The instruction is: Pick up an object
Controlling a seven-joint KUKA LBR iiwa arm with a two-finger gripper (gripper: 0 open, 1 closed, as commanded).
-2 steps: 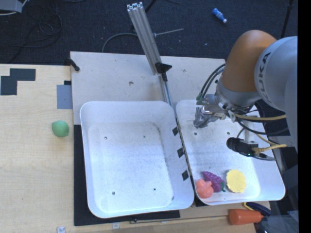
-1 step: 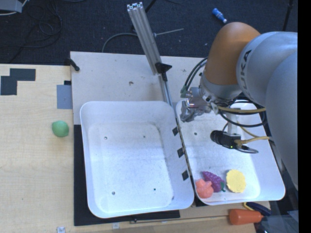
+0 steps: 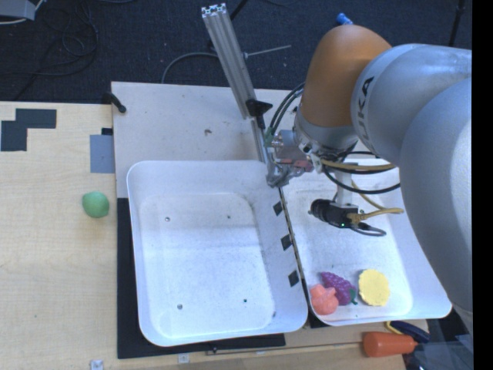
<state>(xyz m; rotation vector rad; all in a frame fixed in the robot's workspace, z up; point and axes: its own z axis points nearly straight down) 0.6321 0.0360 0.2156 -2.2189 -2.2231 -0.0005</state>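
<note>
The arm is hanging over the divide between the bins, so the approach step is judged in hand; whether the jaws are open cannot be told. The left bin is lying bare. The right bin is holding a yellow piece, purple piece, orange piece near its front corner; next move calls for descending there.

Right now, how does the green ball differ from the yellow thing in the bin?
The green ball is round and lies alone on the wooden bench outside the bins; the yellow piece looks flatter and lies inside the right bin, beside a purple item and an orange one. Both are small and lie apart from the arm.
</note>
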